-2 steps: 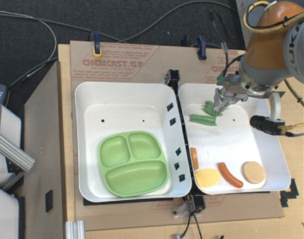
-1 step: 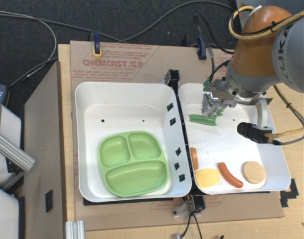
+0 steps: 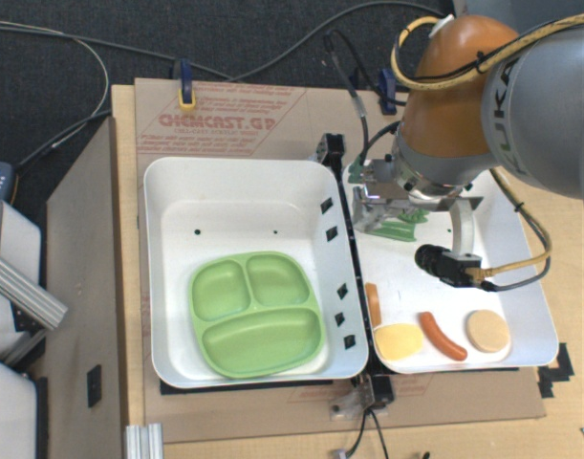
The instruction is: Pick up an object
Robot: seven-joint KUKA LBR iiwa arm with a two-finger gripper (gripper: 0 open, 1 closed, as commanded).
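A flat green item lies in the far left part of the right bin, partly covered by the gripper, which hangs right over it. I cannot tell whether the two touch. Whether the gripper is spread or clenched cannot be told from this angle, and nothing is visibly gripped in it.

Along the right bin's near edge lie three more things in a row. A yellow disc is toward the bin's left corner, a red sausage lies aslant at the middle, and a tan round biscuit is toward the right. A short orange stick lies against the right bin's left wall, just beyond the yellow disc.

The left bin sits flush against the right bin's left wall. It holds one green divided plate with three compartments, lying flat in its near half.

Both bins stand on a worktop covered with brown cardboard.

The arm comes in over the right bin's far right corner. Its orange band sits above the bin's far edge and the wrist points steeply down into the bin.
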